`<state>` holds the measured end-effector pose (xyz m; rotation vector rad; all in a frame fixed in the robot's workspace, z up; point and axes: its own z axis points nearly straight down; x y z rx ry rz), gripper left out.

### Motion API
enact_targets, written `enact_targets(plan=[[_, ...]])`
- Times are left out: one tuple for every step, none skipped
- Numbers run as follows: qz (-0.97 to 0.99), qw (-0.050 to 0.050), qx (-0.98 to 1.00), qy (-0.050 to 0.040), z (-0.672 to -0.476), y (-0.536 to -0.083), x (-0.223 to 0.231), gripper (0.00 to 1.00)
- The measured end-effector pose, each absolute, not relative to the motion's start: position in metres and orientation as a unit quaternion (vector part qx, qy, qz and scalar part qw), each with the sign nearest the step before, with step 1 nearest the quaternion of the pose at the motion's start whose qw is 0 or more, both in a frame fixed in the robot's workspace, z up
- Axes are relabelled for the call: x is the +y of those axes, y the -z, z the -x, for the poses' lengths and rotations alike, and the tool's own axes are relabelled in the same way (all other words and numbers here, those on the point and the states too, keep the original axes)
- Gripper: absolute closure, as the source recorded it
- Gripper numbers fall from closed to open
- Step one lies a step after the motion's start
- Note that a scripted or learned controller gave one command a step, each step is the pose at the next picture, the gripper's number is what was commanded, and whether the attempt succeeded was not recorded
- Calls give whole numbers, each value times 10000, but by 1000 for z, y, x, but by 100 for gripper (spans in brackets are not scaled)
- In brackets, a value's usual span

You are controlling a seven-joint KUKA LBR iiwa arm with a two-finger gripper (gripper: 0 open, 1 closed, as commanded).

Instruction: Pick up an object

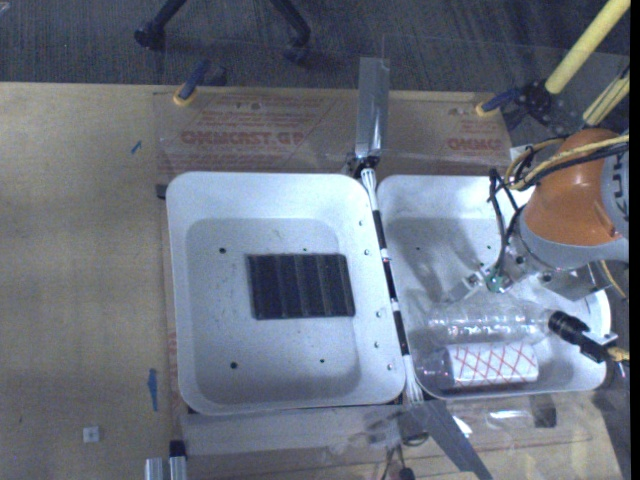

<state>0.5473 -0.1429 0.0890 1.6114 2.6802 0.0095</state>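
Note:
In the right bin (440, 203) a clear plastic bottle (480, 324) lies on its side along the front half. A white packet with a red lattice print (492, 364) lies just in front of it, by the bin's front wall. My gripper (492, 280) hangs from the orange-banded wrist (568, 208) over the right bin's middle, just behind the bottle. Nothing shows between its tips. In the left bin (200, 218) a dark ribbed rectangular pad (300, 286) lies flat in the centre.
A metal divider post (371, 108) stands behind the seam between the bins. Blue and yellow clamps (196, 81) hold the back board. A yellow pole (590, 30) slants at the top right.

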Motion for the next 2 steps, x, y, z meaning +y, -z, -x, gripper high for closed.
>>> enact_targets(plan=[[-5163,85,8564,-40,-548,-100,-144,100],[-5163,89,8563,-42,-548,-100,-144,0]])
